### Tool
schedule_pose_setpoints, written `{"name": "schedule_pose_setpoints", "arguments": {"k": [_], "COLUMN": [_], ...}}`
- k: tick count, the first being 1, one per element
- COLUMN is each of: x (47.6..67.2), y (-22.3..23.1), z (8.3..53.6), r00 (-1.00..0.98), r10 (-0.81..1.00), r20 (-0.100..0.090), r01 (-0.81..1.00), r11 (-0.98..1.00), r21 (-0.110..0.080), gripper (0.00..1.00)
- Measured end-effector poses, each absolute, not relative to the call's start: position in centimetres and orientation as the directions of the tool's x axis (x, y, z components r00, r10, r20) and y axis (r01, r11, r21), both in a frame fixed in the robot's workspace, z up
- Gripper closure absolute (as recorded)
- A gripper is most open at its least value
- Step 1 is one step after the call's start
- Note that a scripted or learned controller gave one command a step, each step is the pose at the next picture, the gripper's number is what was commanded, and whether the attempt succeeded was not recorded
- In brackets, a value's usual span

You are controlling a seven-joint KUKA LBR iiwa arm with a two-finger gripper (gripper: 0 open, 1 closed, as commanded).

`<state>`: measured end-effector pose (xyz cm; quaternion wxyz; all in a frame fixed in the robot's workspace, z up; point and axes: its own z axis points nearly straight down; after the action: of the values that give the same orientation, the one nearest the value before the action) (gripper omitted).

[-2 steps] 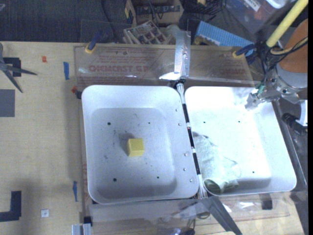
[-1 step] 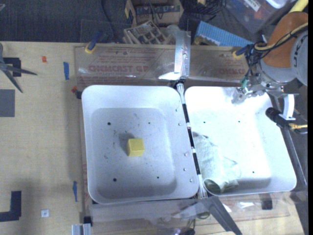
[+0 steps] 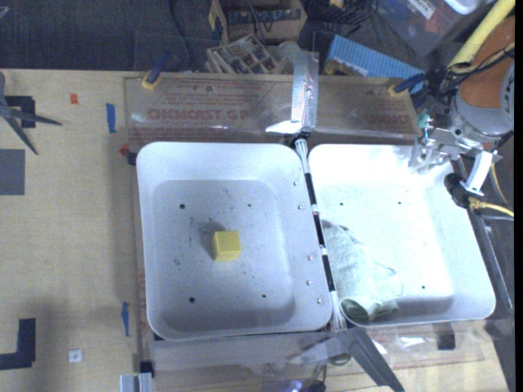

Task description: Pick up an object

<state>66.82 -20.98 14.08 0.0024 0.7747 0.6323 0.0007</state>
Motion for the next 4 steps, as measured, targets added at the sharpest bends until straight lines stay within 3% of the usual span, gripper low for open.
{"name": "schedule_pose_setpoints", "arguments": {"k": [1,2,3,4], "x": [66.8,66.7,63.5,59.8], "y": [-20.2,-18.7,-16.8,-15.5], "z": [20.7,20.7,26.1,23.9], "r00": [0.537,0.735,0.930,0.977], "r10": [0.844,0.678,0.366,0.214], "r20": [-0.001,-0.001,0.000,-0.004], "r01": [0.844,0.678,0.366,0.214], "r11": [-0.537,-0.735,-0.930,-0.977], "r21": [0.003,0.000,0.000,-0.004], "gripper": [1.00,1.00,1.00,1.00]}}
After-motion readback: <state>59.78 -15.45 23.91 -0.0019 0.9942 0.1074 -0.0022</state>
